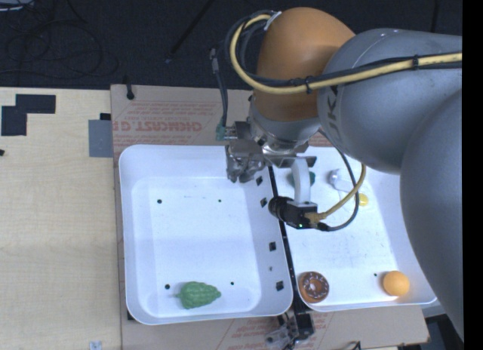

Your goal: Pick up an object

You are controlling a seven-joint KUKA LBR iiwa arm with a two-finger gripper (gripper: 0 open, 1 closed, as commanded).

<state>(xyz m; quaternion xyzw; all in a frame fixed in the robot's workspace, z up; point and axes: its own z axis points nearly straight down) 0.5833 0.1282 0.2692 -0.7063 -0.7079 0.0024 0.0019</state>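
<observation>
Pale wood bench [53, 213], cardboard sheet on top, two shallow white bins side by side. My gripper [245, 166] hangs over the back of the left bin [189, 228], right up against the rims where the two bins meet. Honestly can't tell from this angle whether it's open or shut, the wrist blocks too much. Nothing visibly held.

Working outward: just across the rims, in the back of the right bin [355, 250], there's a small yellow piece [364, 200], too tiny to name. Further toward the front of that bin sit a chocolate donut [313, 287] by the inner wall and an orange ball [395, 283] near the outer one, apart from each other.

The left bin has one thing, a green lump [198, 294], way down at the front wall, well apart from me. From the gripper it lies toward the front and a bit left, long axis running along that front wall. I'd guess that's the target: lots of clear floor around it.
</observation>
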